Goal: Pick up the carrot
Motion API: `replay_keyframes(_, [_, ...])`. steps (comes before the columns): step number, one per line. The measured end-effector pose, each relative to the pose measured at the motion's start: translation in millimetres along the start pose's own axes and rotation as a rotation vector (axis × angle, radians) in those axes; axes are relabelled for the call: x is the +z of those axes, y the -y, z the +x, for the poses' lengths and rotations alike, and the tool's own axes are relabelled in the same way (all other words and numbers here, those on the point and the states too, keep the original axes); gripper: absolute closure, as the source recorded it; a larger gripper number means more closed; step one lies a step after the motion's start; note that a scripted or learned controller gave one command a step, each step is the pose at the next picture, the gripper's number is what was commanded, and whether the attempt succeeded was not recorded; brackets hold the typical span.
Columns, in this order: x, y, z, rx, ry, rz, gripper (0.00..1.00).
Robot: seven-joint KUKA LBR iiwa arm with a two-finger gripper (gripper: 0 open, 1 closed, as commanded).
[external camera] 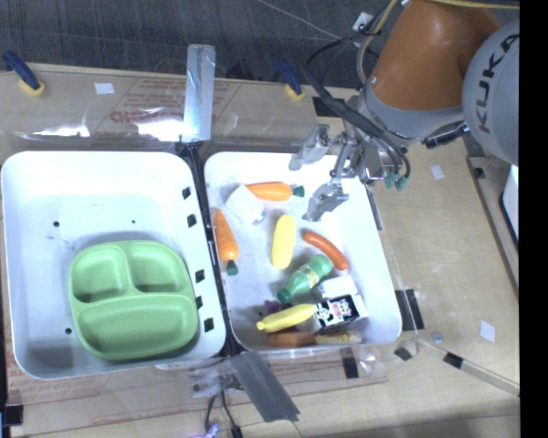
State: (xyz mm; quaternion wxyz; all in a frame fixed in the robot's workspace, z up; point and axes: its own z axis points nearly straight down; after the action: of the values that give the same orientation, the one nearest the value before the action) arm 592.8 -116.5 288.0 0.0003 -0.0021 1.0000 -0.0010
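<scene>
The grey two-finger gripper (333, 176) hangs over the upper edge of the right shallow white plastic bin (380, 245). Its metal fingers (321, 201) stand spread and released, grasping nothing.

Two orange, tapered plastic carrots lie in this bin. One carrot with a green stem end (272, 191) rests near the top, just left of the gripper and touching a white block (244, 204). The other orange carrot (225, 239) lies along the bin's left wall.

The likeliest slip is mistaken identity: a smooth orange-red sausage-like piece (325, 249) sits near, and a yellow corn cob (282, 240) lies between. The carrot's glossy, rounded taper could also squirt out sideways if pinched off-centre, and the block beside it could block one finger.

The left bin holds a matte green divided plate (132, 298).
</scene>
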Motion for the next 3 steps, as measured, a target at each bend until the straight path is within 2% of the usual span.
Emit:
replay_keyframes(1, [190,3,10,0.149,-0.015,-0.004,0.0])
replay_keyframes(2, [172,2,5,0.139,0.0,-0.001,1.0])
replay_keyframes(3, [95,-52,57,0.848,-0.001,-0.002,1.0])
